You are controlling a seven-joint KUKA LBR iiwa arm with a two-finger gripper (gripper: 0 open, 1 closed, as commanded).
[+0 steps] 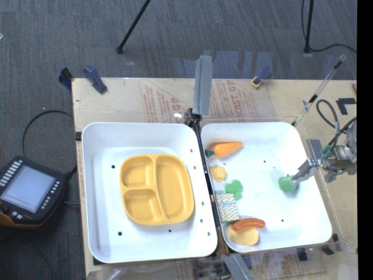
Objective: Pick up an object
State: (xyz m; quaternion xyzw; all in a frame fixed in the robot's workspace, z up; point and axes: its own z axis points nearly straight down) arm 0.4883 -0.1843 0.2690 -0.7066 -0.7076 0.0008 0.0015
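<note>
Gripper (298, 178) touching, maybe gripping, rounded glossy green object (285, 184) in right bin (303, 226)

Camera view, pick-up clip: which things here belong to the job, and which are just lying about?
Job:
gripper
green toy at its tip, right bin
other candidates there: carrot, green leafy piece, sausage

Lying about:
yellow divided plate, left bin
handheld pendant
clamps
</note>
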